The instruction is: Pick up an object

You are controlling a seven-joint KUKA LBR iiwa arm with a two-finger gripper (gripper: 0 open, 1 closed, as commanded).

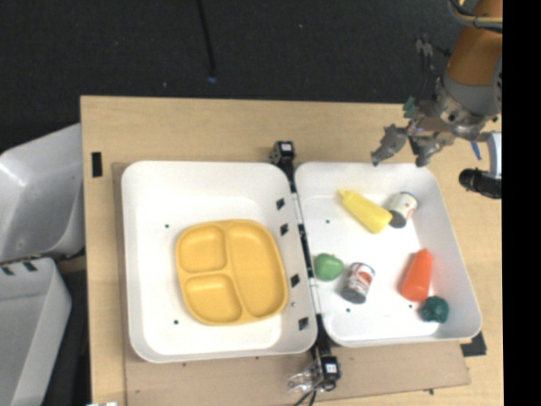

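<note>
From my seat, the surface (254, 112) carries two white bins side by side. The left bin (152, 193) holds a yellow divided tray (230, 271). The right bin (448, 210) holds everything I could pick: a yellow bottle (365, 210) near the back, an orange carrot-shaped piece (417, 275) toward the right wall, a small can (358, 282) near the middle, another small can (401, 206) just beside the bottle's right end, a green lump (329, 266) close to the divider, and a dark green ball (435, 309) just below the orange piece.

The hand (406, 142) hovers above the right bin's back rim, fingers splayed apart and grasping nothing — no object lies under it.

My worries: a descent from here would likely strike the rim rather than reach a target. The bottle and its neighbouring can sit so close that the fingers could catch both, or knock the can rolling. The ball and cans look apt to roll away under a glancing touch
</note>
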